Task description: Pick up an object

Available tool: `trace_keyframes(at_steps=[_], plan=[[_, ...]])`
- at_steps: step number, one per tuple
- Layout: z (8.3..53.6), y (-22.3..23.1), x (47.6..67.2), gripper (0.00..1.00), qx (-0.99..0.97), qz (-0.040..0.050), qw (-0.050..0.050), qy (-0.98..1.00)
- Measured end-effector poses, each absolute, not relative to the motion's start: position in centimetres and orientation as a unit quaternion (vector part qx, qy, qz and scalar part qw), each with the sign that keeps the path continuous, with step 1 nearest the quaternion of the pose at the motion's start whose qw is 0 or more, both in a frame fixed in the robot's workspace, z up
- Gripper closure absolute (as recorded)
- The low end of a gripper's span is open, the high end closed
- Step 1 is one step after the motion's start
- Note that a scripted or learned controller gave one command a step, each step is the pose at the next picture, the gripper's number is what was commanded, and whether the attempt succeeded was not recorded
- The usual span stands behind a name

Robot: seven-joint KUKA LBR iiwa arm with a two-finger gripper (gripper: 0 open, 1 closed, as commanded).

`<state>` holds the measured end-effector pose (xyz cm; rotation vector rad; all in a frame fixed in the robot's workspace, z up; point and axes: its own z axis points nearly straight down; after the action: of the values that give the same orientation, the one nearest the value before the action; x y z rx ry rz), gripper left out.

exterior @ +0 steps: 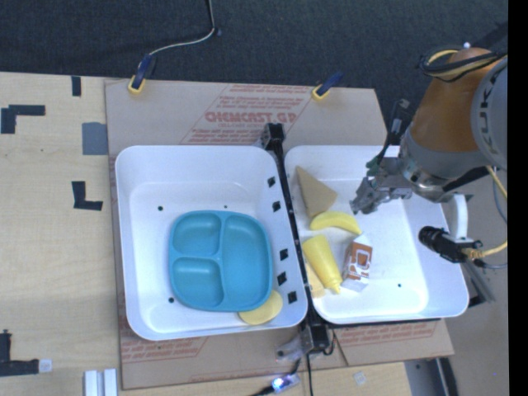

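The right bin (412, 304) holds a tan wedge (314, 190), a yellow banana (334, 220), a yellow bottle-shaped toy (322, 261) and a small brown-and-white carton (357, 265). My gripper (365, 200) hangs over the right bin, just right of the banana and above the carton, pointing down and to the left. Nothing shows between its fingertips. The orange-banded wrist (450, 114) rises behind it at the upper right.
The left bin (136, 221) contains a blue divided plate (220, 259) and a yellow round piece (262, 309) at the plate's lower right. A black divider clip (273, 135) sits where the bins meet. A black cable fitting (441, 243) lies over the right bin's right rim.
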<state>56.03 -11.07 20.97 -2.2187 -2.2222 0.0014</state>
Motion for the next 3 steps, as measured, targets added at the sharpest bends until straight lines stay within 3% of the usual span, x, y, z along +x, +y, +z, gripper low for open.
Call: trace_keyframes(at_steps=[1,2,3], plan=[[10.1,-12.5,54.3,0.0,-0.708,-0.0006,-0.004,-0.706],[10.6,-12.1,54.0,1.0,-0.707,0.0009,0.002,-0.707],[8.7,-11.1,53.8,1.0,-0.707,-0.002,-0.005,-0.707]])
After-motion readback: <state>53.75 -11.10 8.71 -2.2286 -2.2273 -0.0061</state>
